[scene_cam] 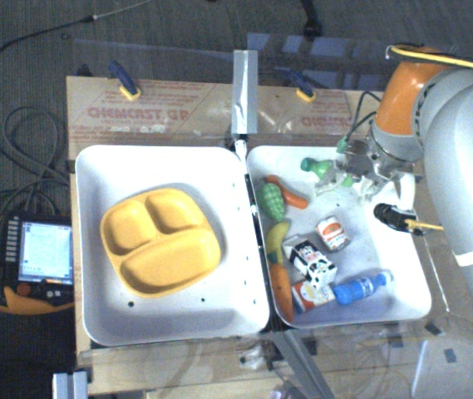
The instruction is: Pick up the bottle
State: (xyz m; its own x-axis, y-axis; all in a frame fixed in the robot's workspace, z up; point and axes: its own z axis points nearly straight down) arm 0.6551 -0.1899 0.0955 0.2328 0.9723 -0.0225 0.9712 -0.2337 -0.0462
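You are at the approach step: the gripper (pixel 354 175), jaws' state untellable, hovers at the right bin's far side, and must travel to the blue plastic bottle (pixel 357 288) lying near-right.

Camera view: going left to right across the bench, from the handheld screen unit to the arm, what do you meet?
Handheld screen unit → yellow divided tray in the left bin → green pepper-like toy → small red-and-white can → blue bottle → orange band of the arm.
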